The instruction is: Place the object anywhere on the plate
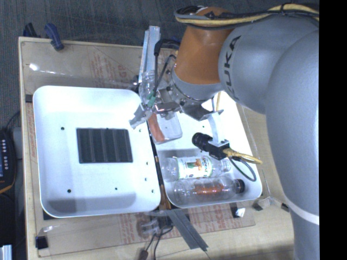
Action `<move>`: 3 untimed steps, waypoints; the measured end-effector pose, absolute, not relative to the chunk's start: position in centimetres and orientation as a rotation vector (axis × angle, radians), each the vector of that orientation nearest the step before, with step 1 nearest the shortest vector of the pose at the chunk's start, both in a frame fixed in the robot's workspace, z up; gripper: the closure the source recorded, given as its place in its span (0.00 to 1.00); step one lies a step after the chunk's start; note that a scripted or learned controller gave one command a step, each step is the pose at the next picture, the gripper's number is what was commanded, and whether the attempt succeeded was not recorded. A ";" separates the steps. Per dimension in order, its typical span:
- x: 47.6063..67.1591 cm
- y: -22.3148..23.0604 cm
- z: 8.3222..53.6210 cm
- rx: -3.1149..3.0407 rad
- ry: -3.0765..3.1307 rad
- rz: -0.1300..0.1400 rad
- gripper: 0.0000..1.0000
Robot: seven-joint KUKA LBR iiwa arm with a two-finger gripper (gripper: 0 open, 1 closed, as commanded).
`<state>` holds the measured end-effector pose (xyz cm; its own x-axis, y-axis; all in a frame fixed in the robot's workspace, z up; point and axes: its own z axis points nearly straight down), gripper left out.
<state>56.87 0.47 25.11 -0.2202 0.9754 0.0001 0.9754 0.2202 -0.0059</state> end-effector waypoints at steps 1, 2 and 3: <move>56.0 5.9 18.9 -1.833 -2.546 0.009 1.00; 60.3 1.8 21.2 -1.927 -2.479 0.005 1.00; 60.3 1.8 21.2 -1.927 -2.479 0.005 0.00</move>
